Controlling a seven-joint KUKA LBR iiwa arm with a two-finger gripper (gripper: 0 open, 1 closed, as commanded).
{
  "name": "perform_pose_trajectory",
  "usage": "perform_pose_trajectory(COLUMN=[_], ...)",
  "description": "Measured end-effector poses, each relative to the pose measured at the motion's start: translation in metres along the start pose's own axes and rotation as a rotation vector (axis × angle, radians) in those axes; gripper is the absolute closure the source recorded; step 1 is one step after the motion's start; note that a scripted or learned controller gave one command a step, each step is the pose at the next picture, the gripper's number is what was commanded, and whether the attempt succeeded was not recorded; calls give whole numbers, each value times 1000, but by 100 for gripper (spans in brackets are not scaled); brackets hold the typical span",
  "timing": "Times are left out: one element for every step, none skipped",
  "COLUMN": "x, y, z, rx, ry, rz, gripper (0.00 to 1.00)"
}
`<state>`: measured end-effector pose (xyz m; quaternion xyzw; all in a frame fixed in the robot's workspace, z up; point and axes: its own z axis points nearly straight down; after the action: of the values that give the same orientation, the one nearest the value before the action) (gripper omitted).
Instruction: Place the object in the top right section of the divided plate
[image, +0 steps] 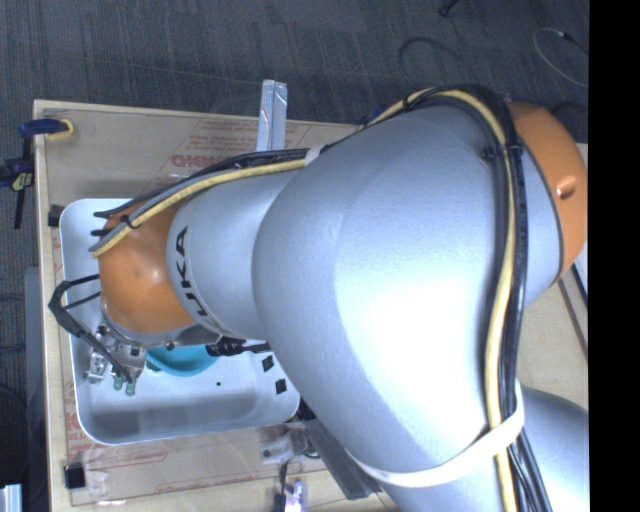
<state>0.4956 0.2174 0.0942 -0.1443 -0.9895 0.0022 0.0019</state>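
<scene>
A blue clamp (45, 128) grips the far left corner of the bench (200, 140), where a shallow white bin (75, 225) lies beneath the reaching robot. Low over the bin's left half, the claw (112, 375) hangs close above the white floor; from this height it cannot be told whether it is open or closed, and nothing can be seen in its grip. Just right of the claw, a teal piece (185, 360) rests on the bin floor, half hidden under the orange band (140, 285) above the wrist. It is the only coloured item in view; whether it is the thing to be moved or part of the plate cannot be told, as most of it is covered. Judged by its smooth, even sheen and curved edge, it is likely moulded plastic: light, stiff and somewhat slippery, and unlikely to break if dropped. A hold across its exposed rim, on the side nearest the claw, looks the safest choice, since a smooth curved face could slide out of a pinch. Further right, the grey arm (400, 300) covers the rest of the bench, a yellow and black cable (505, 250) running along its side.
</scene>
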Motion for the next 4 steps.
perform_pose_trajectory(x=[-8, -5, -5, -56], y=[-4, -2, -1, 15], z=[-4, -13, -22, 3], rx=[-4, -3, -2, 1], ry=[-20, -11, -11, -2], rz=[9, 2, -2, -459], gripper=[0, 100, 100, 100])
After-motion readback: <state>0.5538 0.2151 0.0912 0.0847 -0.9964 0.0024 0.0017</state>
